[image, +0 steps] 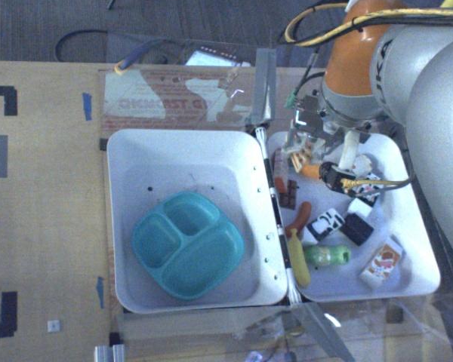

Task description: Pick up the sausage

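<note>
Where lettering blurs past reading, sausage (300,216) beside black-and-white carton (326,224).

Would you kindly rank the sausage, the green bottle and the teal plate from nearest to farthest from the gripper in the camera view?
The gripper sits at the right bin's upper left.
1. Sausage: just below it, by the right bin's left wall.
2. Green bottle: lower in the right bin.
3. Teal plate: in the left bin.
</note>
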### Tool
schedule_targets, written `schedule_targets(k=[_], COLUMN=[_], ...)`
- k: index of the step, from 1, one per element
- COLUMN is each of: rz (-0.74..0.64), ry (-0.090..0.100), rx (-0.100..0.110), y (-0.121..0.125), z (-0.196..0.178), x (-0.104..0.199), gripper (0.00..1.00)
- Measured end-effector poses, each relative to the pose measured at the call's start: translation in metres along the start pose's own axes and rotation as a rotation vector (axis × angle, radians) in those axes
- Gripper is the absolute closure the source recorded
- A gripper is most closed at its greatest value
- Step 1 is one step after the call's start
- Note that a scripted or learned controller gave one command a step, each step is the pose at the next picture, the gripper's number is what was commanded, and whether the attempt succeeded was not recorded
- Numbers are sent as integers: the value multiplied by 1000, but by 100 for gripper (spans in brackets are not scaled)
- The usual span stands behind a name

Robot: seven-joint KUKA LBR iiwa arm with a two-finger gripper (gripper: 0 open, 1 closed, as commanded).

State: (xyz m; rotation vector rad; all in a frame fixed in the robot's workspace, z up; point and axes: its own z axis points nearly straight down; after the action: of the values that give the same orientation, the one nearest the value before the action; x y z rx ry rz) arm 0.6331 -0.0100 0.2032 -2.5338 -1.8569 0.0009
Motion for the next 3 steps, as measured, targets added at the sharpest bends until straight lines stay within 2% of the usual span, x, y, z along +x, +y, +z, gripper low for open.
schedule_targets(k=[1, 2, 3], rz=[169, 690, 265], ry=[0, -1, -1], rx=[4, 3, 4], y=[-129, -156, -189], z=[20, 20, -6], x=[-15, 47, 86], gripper=[100, 100, 100])
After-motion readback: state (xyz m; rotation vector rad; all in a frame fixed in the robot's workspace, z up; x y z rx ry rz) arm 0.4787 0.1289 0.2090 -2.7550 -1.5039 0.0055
